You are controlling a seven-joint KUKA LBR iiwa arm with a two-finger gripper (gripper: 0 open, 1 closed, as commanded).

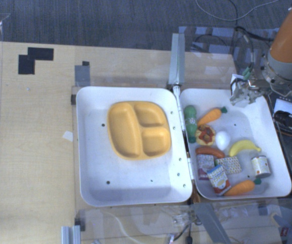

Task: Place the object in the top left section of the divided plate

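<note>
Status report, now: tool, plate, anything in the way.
Tool over right bin's top corner, nothing seen between its fingers. Yellow divided plate in left bin, sections bare. Toy food piled in right bin: carrot, banana. Nothing blocking the plate.

The arm [288,44] has a rounded orange band above a grey wrist. Its gripper [243,93] is small, pale metal, with thin cables beside it.

2 white bins [87,187] on the table. 1 yellow divided plate [138,128], 3 sections. 2 carrots [209,116], 1 banana [244,147], 1 egg [222,138], 1 green bottle [190,119], 1 sausage [209,151], 1 can [260,165], a few small packets [217,177], exact count unclear.
</note>
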